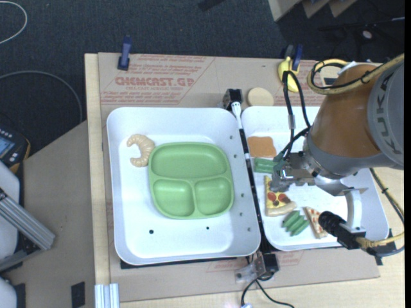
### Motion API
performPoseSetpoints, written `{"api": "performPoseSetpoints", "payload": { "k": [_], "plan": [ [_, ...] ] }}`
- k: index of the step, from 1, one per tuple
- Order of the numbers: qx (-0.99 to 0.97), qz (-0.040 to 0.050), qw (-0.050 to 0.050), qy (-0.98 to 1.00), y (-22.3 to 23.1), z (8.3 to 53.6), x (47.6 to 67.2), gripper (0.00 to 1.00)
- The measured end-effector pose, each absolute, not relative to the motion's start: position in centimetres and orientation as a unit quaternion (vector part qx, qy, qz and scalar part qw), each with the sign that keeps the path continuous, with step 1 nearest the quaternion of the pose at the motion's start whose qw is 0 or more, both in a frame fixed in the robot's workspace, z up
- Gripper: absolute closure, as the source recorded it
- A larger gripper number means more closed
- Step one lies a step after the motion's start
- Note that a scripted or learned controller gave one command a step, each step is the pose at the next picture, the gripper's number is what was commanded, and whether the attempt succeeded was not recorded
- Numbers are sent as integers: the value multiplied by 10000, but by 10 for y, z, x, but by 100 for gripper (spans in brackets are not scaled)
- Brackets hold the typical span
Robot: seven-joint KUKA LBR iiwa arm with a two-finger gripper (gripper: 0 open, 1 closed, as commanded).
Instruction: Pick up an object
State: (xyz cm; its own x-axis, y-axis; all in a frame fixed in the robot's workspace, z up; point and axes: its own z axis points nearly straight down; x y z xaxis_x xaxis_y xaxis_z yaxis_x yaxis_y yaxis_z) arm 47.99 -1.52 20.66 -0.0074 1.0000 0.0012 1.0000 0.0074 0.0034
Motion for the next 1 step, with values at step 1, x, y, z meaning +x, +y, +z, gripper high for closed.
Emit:
{"api": "performPoseSetpoints", "payload": {
  "k": [1],
  "plan": [
    [7033,73,46,7108,48,330,513,100]
  ]
}}
